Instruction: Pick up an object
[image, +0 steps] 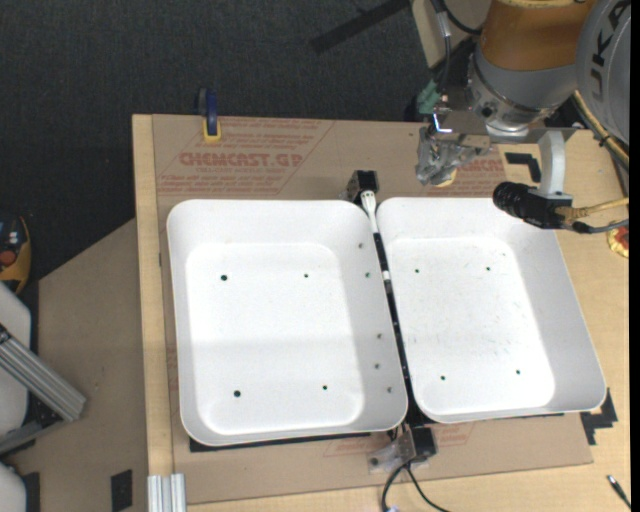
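Camera view is showing the pincer (440, 168), jaw state indiscernible, hovering beyond the right bin (570, 300), risking a fruitless descent.

I see bright, even overhead light; the two shallow white plastic bins (190, 300) glare near-white, a soft shadow band crosses the left one, and the focus is slightly soft.

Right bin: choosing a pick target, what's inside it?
Inside the right bin I see just white floor with small dark dots and faint specks. The gripper hangs beyond its far rim, covering none of it.
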